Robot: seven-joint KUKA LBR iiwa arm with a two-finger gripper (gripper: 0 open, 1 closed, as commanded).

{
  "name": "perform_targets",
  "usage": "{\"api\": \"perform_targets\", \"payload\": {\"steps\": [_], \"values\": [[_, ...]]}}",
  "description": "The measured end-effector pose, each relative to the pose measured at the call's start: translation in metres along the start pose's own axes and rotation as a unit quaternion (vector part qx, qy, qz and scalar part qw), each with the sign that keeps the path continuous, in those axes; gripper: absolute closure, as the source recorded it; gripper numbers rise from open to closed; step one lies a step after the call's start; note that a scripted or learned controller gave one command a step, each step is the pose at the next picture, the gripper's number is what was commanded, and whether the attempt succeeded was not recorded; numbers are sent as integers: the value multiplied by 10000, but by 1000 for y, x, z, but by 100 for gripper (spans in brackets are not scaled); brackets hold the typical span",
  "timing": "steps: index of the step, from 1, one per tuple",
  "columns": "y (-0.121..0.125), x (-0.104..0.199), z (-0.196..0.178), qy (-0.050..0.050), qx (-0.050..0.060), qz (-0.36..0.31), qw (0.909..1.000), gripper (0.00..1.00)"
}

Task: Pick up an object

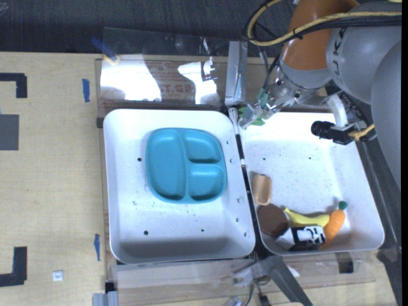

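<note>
We cannot make out the gripper [258,115] fingers at upper centre; the arm [357,50] is cut off by the right edge.

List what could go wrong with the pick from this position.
1. The gripper sits at the right bin's far left corner, beside the divider wall, so descending here may strike the rim.
2. The banana, carrot and brown piece crowd the near edge; a grasp there could catch two or slip.
</note>
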State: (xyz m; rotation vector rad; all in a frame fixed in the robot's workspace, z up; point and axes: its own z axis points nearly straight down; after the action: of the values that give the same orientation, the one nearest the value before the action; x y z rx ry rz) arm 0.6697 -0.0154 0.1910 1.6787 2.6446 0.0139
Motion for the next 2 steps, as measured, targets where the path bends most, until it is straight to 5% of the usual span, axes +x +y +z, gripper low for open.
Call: {"api": "perform_targets", "payload": {"steps": [1,2], "values": [[-19,6,0,1,70,2369,9715,100],[-19,6,0,0,71,2369,9715,0]]}}
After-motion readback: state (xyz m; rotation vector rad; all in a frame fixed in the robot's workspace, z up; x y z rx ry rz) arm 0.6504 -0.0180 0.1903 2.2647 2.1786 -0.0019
